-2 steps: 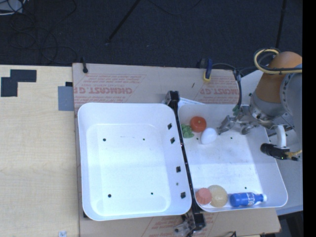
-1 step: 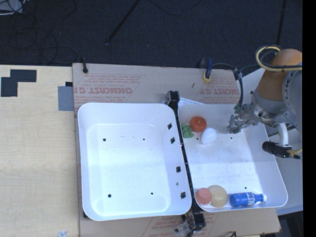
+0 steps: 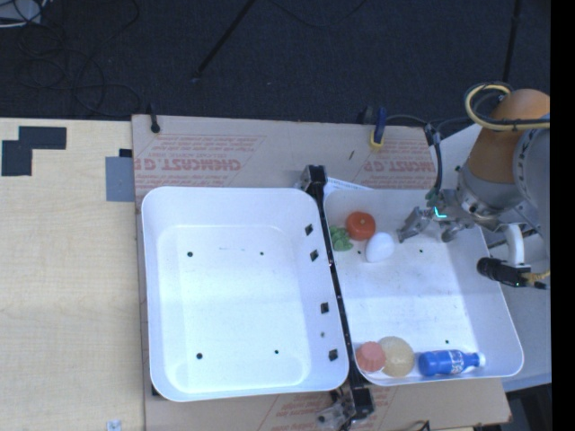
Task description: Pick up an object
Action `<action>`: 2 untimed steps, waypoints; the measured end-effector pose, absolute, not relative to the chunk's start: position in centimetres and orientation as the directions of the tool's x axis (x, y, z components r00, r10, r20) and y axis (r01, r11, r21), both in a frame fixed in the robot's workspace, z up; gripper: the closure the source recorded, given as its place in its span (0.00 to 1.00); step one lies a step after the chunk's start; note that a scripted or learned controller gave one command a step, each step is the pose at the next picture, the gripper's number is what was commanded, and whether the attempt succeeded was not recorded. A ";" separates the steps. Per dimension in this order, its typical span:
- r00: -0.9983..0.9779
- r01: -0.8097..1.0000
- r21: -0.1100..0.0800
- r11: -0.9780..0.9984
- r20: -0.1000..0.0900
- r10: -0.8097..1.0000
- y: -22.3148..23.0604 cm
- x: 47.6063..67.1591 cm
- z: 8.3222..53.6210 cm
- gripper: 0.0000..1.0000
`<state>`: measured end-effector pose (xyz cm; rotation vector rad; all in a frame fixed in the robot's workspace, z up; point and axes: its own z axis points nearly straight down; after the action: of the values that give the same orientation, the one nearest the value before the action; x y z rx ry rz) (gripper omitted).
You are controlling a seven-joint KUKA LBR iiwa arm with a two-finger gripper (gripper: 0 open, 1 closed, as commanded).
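Cardboard-topped bench, two white bins; the right bin (image 3: 467,281) carries all the objects. We judge nothing picked yet — red ball (image 3: 361,224), white egg (image 3: 379,247), green piece (image 3: 340,237) and blue bottle (image 3: 449,362) all lie on its floor. The gripper (image 3: 429,224) hangs over the far right corner, fingers spread, grasping nothing — arm angled in from the right.

Bench and floor, seen from above at a slant.
A dark carpeted floor (image 3: 269,43) crossed by black cables (image 3: 229,39) lies beyond the bench. A pale wooden tabletop (image 3: 63,285) with dark rectangular patches (image 3: 36,146) occupies the left; a brown cardboard sheet (image 3: 234,151) printed with red lettering lies beside it under even, diffuse light.
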<state>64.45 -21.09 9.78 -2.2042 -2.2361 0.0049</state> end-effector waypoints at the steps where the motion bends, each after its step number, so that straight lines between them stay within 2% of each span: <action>1: -0.012 1.000 -0.003 0.012 0.000 1.000 -21.2 64.4 8.7 0.00; 2: -0.016 1.000 -0.003 0.016 -0.001 1.000 -21.1 64.5 9.8 1.00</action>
<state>64.47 -21.10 9.83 -2.2025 -2.2388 0.0046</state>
